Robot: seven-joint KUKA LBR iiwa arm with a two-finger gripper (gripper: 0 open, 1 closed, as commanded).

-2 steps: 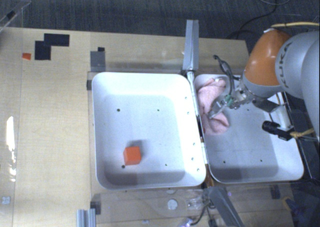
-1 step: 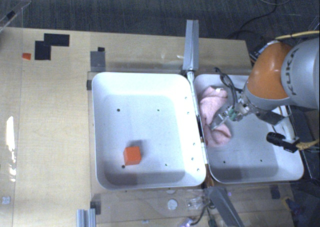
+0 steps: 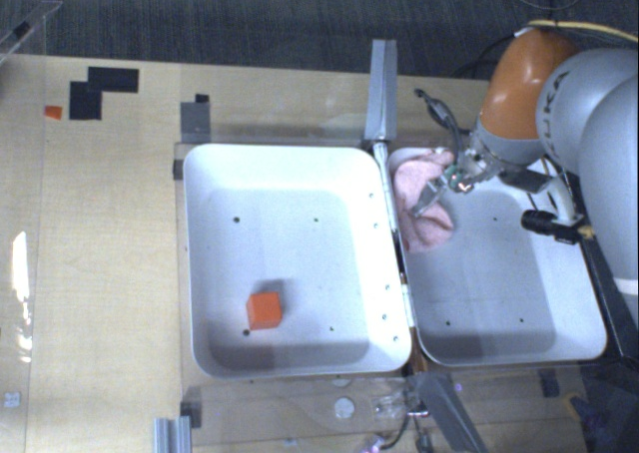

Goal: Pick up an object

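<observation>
The pink cloth (image 3: 420,204) lies bunched in the far left corner of the right bin (image 3: 519,341), pressed against the divider between the two bins, and the gripper (image 3: 436,196) is down on its upper right edge; whether the gripper is spread or pinching the cloth cannot be told from here. In my judgement a sound grasp requires biting a raised fold near the middle of the cloth rather than its thin edge, then lifting straight up, clear of the bin wall. An orange block (image 3: 265,310) sits untouched in the left bin (image 3: 290,182), well apart.
</observation>
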